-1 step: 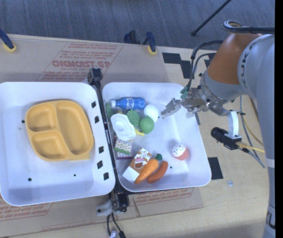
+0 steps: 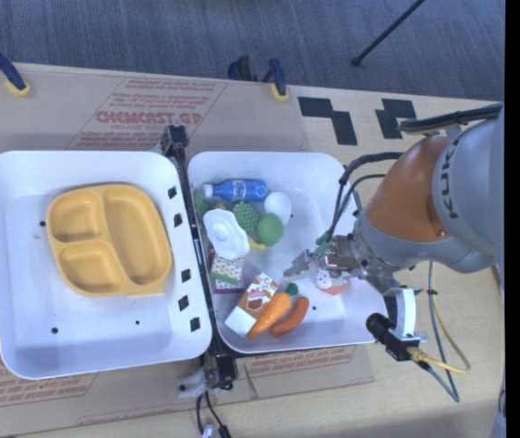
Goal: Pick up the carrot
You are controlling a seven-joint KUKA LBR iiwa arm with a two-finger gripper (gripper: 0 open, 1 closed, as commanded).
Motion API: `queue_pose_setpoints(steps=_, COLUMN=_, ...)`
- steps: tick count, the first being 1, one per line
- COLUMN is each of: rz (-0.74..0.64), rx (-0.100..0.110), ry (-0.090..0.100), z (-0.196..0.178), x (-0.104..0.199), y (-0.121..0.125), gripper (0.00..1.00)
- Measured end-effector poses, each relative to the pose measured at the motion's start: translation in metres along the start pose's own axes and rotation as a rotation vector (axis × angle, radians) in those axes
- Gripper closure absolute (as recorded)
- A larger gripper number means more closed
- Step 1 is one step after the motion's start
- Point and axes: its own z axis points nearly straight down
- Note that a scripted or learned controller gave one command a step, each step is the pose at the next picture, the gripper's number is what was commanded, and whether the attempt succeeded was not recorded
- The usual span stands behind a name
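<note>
the carrot (image 2: 272, 313) lies in the right-hand bin (image 2: 333, 167), near its front wall, slanted with its thicker end up and to the right and its tip down toward the front-left corner. it is hemmed in: a small printed carton (image 2: 252, 304) presses against its left side and a reddish-orange sausage-shaped piece (image 2: 292, 317) lies touching its right side, nearly parallel. the pincer (image 2: 319, 265) hangs over the bin just right of and behind the carrot, and whether it is spread or pressed together cannot be told from this slanted view; nothing is seen in its grip. the main risk is a wrong or double pick: the sausage-shaped piece is close in colour and shape and sits nearer the pincer, so a descent slightly off to the right would probably catch that instead, or wedge both together. a finger coming down on the carton could tip it and roll the carrot aside. the carrot's smooth, tapering body may also squirt out if it is pinched near the thin end. a small red-and-white object (image 2: 331, 284) under the wrist and the nearby front wall leave little room for correction. the yellow divided tray (image 2: 108, 238) in the left bin (image 2: 23, 336) is well apart.
</note>
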Motion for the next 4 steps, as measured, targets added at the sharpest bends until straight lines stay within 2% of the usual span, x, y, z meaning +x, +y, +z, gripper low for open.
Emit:
queue_pose_setpoints(steps=1, rz=-0.035, rx=-0.021, ry=-0.006, z=0.035, x=0.02, y=-0.002, gripper=0.0)
queue_pose_setpoints(steps=2, rz=0.01, rx=0.0, ry=0.009, z=0.054, x=0.011, y=0.026, gripper=0.0)
queue_pose_setpoints(steps=3, rz=-0.077, rx=-0.004, ry=0.0, z=0.054, x=0.027, y=-0.009, gripper=0.0)
queue_pose_setpoints(steps=4, rz=-0.081, rx=-0.003, ry=-0.001, z=0.044, x=0.026, y=-0.009, gripper=1.0)
